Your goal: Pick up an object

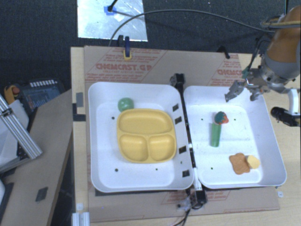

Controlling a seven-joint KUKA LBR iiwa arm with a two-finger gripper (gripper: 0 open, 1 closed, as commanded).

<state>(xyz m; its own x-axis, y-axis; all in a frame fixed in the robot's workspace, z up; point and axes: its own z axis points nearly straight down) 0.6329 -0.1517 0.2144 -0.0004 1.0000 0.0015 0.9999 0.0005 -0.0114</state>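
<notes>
My gripper (241, 96) hangs over the far right corner of the right bin (269, 126), open, with nothing between its fingers. In that bin a green cylinder (215, 134) lies near the middle, and a small red and teal object (220, 118) touches its far end. A brown biscuit-shaped piece (239, 164) and a small yellow piece (253, 162) lie side by side at the front right. The gripper is above and to the right of the cylinder, apart from it.
The left bin (101, 140) holds a yellow divided tray (146, 135) with a green ball (125, 104) at its far left corner. A black clip bar (183, 126) runs between the bins. A cable arcs over the back of the bench.
</notes>
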